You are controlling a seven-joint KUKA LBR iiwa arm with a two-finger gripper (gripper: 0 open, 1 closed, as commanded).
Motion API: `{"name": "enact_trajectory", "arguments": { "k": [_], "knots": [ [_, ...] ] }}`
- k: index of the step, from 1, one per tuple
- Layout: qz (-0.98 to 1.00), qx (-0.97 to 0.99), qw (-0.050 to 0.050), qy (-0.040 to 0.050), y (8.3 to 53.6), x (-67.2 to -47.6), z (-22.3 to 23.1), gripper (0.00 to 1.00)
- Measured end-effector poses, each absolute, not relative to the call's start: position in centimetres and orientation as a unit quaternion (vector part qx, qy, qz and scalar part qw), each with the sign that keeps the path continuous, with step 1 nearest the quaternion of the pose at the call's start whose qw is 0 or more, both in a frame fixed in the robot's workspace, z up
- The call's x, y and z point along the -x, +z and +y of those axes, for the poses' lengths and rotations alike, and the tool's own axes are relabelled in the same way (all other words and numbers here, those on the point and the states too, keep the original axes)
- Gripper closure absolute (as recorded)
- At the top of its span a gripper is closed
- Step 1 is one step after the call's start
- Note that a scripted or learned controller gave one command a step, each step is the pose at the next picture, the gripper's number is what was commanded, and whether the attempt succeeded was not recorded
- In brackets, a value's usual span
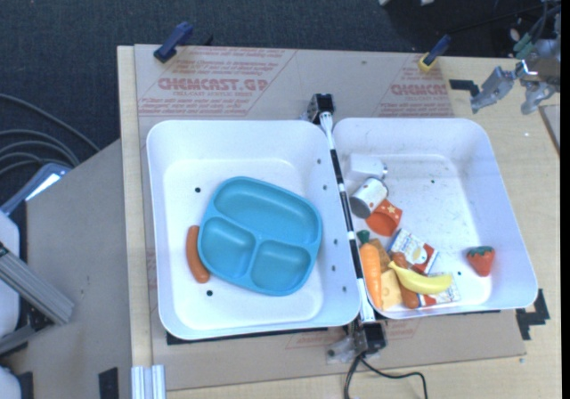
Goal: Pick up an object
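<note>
Grey metal gripper (509, 90) hangs at the upper right of the camera view, above the bench (267, 77) just beyond the far right corner of the right bin (499, 210). Its two fingers stand apart with nothing between them, well clear of every object below.

Inside the right bin, the objects gather along the near left side. A white cup (367, 167) lies near the divider, with a grey and white cup (367, 196) just below it. Next comes an orange-red wedge (384, 217), then a small printed carton (416, 254). A yellow banana (419, 280) rests across the carton's near end, touching a carrot (371, 274) that lies along the bin's left wall. A red strawberry (480, 260) sits alone near the right wall, well apart from the cluster.

In the left bin (174, 210), a blue divided plate (259, 235) with three compartments lies near the middle, and an orange-red sausage (197, 254) rests just beside its left edge.
</note>
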State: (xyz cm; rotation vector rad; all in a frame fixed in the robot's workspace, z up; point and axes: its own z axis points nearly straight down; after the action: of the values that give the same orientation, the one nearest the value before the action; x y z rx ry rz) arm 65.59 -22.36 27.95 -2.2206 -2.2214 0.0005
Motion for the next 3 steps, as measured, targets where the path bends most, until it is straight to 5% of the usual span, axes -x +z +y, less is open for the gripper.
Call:
{"name": "enact_trajectory", "arguments": {
  "k": [1,2,3],
  "knots": [
    [-0.708,0.707,0.001,0.0004,8.8,-66.6,-16.3,0.00],
    [-0.706,0.708,-0.002,0.0016,8.5,-63.7,-9.6,0.00],
    [-0.707,0.707,0.001,0.0009,8.4,-58.4,-10.3,0.00]
  ]
}}
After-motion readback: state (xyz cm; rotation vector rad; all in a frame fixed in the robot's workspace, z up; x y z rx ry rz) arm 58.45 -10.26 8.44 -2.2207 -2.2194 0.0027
